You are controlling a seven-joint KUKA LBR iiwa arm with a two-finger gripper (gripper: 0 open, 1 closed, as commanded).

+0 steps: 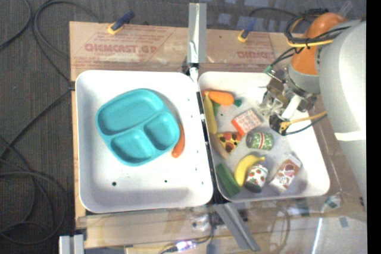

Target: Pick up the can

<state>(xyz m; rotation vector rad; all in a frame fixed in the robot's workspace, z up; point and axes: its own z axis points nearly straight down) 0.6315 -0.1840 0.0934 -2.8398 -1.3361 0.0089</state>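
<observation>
Over the right bin [324, 178] the gripper [280, 109] is seen, near the back right corner. Nothing is seen held in it, and whether it is apart or together cannot be told from this far away. A small black part with yellow wires [297, 122] is seen just below it.

Many toys are crowded in the right bin. A can [256, 177] is seen near the front, lying tilted, with a white, red and green label. It is touched by the yellow banana [245, 166] on one side, and a small milk carton [286, 172] is just beside it on the other. A round green can [259, 140] is also seen, nearer the gripper, between a red box [246, 121] and the banana. A pizza slice [228, 140], a carrot [220, 97] and a green cucumber [226, 178] are in the bin too.

A blue tray [138, 126] and an orange chili [178, 144] are seen in the left bin [107, 199].

The reaching step seems to be in hand; no can is gripped yet. Next, the gripper should be moved over one can and lowered with care, so that the close neighbours are not bumped
</observation>
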